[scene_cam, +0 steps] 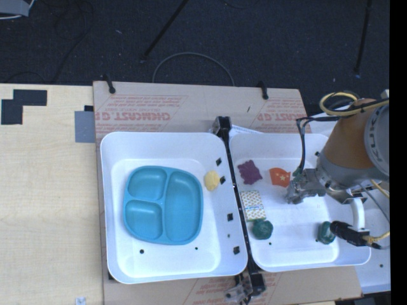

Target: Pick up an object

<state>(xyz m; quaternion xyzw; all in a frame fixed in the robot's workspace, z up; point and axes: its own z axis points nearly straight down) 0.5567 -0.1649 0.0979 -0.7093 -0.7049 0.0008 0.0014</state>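
Observation:
My gripper (295, 194) hangs low in the right bin (294, 239), just right of and below a small orange-red piece (279, 176); I cannot see whether they touch. A purple lump (249, 171) lies further left in that bin. A patterned little box (252, 204) and a dark green ball (262, 229) sit near the bin's left wall. A teal object (325, 232) rests at the bin's right side, below the arm. Nothing shows between the gripper and the bin floor.
The left bin (109, 170) holds a blue divided plate (164, 204) and a small yellow piece (212, 181) near the divider. The arm's orange band (348, 143) and cables overhang the right bin's right edge. Bare white floor lies between the green ball and the teal object.

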